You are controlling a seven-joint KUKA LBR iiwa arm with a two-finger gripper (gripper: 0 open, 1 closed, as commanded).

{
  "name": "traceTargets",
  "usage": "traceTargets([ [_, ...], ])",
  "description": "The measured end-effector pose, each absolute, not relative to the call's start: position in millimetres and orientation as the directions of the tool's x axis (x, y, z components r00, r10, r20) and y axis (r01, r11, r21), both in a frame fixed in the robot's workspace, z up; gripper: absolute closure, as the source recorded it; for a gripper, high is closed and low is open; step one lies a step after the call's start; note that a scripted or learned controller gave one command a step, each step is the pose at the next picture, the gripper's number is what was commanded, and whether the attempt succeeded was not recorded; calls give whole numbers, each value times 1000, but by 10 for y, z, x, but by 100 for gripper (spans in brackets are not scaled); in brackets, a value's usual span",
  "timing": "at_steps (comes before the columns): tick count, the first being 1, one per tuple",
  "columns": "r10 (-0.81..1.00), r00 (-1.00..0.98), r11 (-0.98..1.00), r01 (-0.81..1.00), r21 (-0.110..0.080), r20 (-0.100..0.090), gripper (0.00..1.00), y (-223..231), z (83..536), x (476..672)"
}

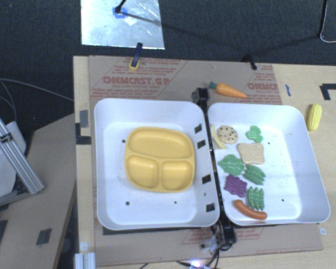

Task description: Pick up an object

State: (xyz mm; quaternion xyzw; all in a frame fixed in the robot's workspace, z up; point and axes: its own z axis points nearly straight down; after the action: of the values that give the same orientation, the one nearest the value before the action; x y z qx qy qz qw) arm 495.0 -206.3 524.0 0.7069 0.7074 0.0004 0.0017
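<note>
While yellow tray [159, 158] fills left bin [109, 150], toy food crowds right bin [302, 167].

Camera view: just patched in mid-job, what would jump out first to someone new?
The yellow divided tray lies alone in the left bin. The right bin holds a cluster of toy foods: a cookie, a bread slice, a hot dog and green and purple pieces. A carrot and a corn cob lie outside on the bench.

Glossy plastic yellow tray [159, 158], white bins [109, 167] smooth (matt-ish), brown cardboard bench [173, 77].
</note>
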Motion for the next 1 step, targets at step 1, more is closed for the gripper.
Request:
traceTargets([
  [1,1000,-1,1,1000,3,-1,100,-2060,5195,4866],
])
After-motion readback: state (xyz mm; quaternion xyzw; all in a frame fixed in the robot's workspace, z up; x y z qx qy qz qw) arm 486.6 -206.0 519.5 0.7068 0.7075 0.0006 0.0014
